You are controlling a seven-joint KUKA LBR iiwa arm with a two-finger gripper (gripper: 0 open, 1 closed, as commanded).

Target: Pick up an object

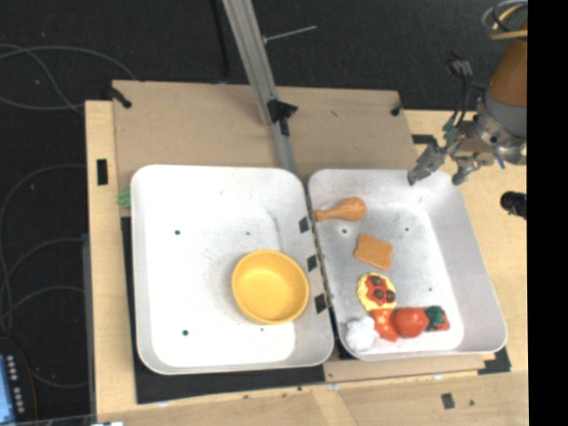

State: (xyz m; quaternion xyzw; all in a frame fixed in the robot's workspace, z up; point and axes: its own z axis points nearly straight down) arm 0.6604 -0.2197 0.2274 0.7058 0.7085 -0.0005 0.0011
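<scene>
- Closest to the camera, inside the right bin [461, 238], sat a clump of small stuff along its near edge: a red tomato-looking toy [410, 321] with a green bit, a white lumpy thing [360, 334] just beside it, and a yellow-and-red piece [376, 288] touching the pile.
- Further up the right bin was a flat orange-tan slab [374, 252], like a toast slice, lying on its own, so probably the easiest grab.
- Past that lay a smooth orange drumstick shape [342, 209] by the bin's left wall.
- Left of the right bin, the other bin [177, 202] held a round glossy yellow bowl [270, 286].
- Farthest off, the gripper [441, 167] hung over the right bin's far right corner, fingers spread apart, holding nothing.
- So I'd say it was in the approach step: next it needed to move over one item and drop down.
</scene>
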